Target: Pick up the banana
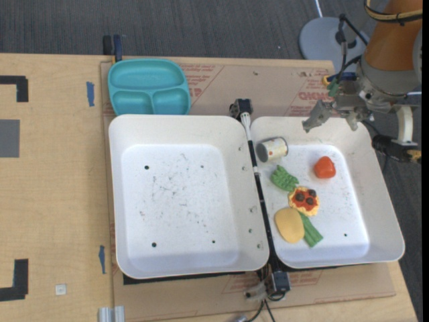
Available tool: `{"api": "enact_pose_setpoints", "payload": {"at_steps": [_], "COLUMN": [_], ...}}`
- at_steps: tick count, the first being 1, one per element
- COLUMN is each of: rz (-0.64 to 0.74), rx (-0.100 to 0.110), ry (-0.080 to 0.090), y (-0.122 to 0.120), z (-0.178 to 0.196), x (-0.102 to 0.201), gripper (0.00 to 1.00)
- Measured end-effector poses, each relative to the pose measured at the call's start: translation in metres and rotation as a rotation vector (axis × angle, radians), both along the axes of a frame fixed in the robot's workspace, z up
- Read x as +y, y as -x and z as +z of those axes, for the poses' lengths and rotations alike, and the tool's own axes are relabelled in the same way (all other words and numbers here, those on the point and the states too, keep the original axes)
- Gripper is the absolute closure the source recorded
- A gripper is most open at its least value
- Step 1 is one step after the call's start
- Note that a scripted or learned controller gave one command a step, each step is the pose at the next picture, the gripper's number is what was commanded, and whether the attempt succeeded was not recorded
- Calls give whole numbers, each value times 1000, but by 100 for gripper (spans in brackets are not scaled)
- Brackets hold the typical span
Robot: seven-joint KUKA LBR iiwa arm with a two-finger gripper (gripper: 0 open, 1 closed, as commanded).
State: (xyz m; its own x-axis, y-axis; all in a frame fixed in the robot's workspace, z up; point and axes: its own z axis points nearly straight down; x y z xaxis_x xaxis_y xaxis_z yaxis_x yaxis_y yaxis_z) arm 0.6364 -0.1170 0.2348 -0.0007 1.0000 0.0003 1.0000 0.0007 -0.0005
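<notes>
Task thing: I take the pale yellow rounded piece [289,225] low in the right bin [382,210] for the banana, though its shape is squat and I cannot be certain; nothing else there is yellow all over.
Banana position: it lies flat on the bin floor, touching a green strip [310,231] on its right and just below a small yellow piece with red and dark dots [304,199].
Tool: the tool [333,115] hangs above the far rim of the right bin, fingers spread, nothing between them.
Tool to banana: well apart; the banana sits toward the near edge, the tool at the far edge.
Other items in right bin: a white cylinder [271,149] near the divider, a green leafy piece [284,178], a red-orange piece [325,168].
Left bin: the left bin [127,180] shows only scuff marks.
Surface: a teal divided tray [149,86] rests behind the left bin.
Progress: I judge nothing done yet; no descent, no contact, no lift.
Left to do: bring the tool over the banana, lower, close, raise.
</notes>
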Motion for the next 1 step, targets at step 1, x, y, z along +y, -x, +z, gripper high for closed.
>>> {"api": "enact_pose_setpoints", "payload": {"at_steps": [1], "rz": [7], "rx": [-8], "ry": [1], "y": [32], "z": [-137], "x": [17], "gripper": [0]}}
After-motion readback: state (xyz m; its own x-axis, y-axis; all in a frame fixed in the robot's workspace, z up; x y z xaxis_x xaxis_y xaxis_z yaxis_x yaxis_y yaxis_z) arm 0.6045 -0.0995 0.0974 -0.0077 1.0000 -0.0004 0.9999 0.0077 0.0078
